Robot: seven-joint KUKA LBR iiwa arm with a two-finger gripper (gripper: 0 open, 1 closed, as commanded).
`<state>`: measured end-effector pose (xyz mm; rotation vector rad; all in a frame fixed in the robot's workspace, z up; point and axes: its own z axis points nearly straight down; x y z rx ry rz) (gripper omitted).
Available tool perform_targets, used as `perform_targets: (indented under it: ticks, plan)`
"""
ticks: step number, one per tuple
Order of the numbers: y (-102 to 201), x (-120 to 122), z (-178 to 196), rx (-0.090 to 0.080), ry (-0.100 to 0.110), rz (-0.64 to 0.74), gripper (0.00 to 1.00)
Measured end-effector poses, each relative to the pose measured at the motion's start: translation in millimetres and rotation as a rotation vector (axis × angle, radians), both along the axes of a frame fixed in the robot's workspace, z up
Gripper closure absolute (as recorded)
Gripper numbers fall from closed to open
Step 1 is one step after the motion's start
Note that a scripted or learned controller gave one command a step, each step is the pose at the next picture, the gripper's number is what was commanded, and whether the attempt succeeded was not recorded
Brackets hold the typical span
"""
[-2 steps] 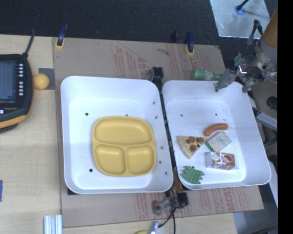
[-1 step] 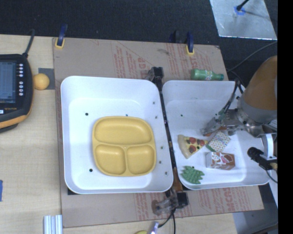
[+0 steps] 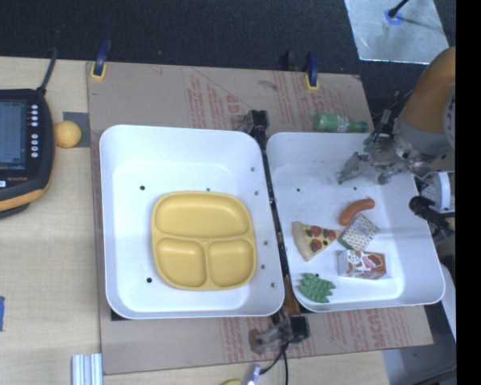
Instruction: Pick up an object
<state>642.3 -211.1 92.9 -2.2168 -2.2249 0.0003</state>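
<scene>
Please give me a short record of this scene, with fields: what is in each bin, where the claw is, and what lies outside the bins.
left bin: yellow divided tray
right bin: sausage, pizza slice, two small packets, green leafy piece
claw: over the upper part of the right bin, nothing seen between its fingers
outside bins: green bottle, yellow ball, handheld control pad

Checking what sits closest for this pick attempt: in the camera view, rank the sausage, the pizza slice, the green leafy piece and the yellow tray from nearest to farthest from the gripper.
From the gripper, in the right bin's upper part:
1. Sausage, just below it, same bin.
2. Pizza slice, lower, toward the bin's left wall.
3. Green leafy piece, at that bin's bottom-left corner.
4. Yellow tray, in the left bin.
</scene>
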Motion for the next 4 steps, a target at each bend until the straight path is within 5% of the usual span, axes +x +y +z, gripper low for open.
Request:
perform_targets:
  ticks: [1, 2, 3, 4]
  plan:
    - [3.3, -61.8, -1.2, -0.001, 0.003, 0.001, 0.0]
    - [57.0, -73.9, -1.3, -0.001, 0.003, 0.003, 0.0]
    - [55.8, -74.0, 8.9, -0.002, 0.005, 0.005, 1.0]
    - [157.3, -85.8, 99.3, 0.0, 0.002, 0.003, 1.0]
